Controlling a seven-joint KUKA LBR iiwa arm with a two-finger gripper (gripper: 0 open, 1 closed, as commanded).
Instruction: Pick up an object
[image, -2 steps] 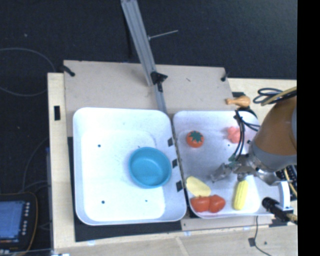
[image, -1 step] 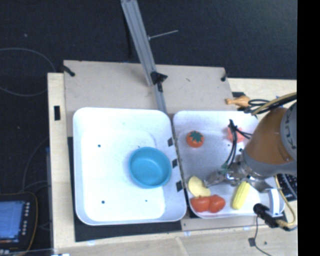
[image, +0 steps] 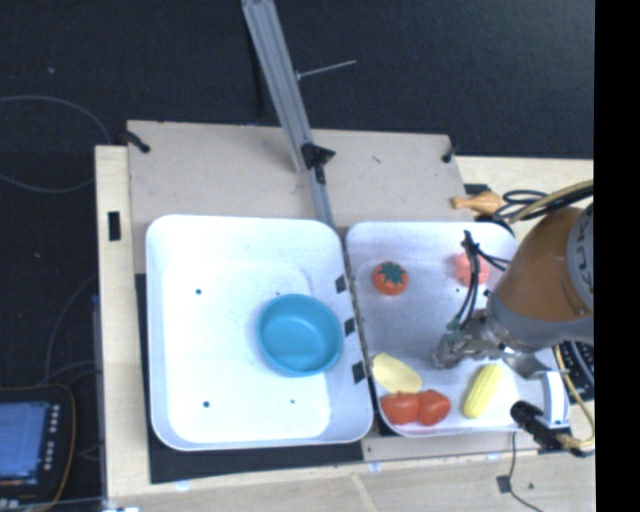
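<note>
**Closing in on a pick in the right bin**

Hanging low over the right bin (image: 420, 240), near its front: gripper (image: 458, 350), with the orange-banded arm (image: 540, 275) bulking above it. Finger spread too blurred to tell; nothing visibly held.

Candidates close by: corn (image: 481, 389) just right of the tip, yellow piece (image: 397, 375) to its left, red piece (image: 416, 407) at the front wall. Farther back: tomato (image: 390, 277), and a pink item (image: 466, 266) partly hidden by the arm. Blue bowl (image: 299, 334) alone in the left bin (image: 200, 260).

Best bet, as a judgement: commit to the corn, centre over it, straddle its narrow width, descend straight. Risk: nudging it against the front wall, or brushing the red piece.
</note>
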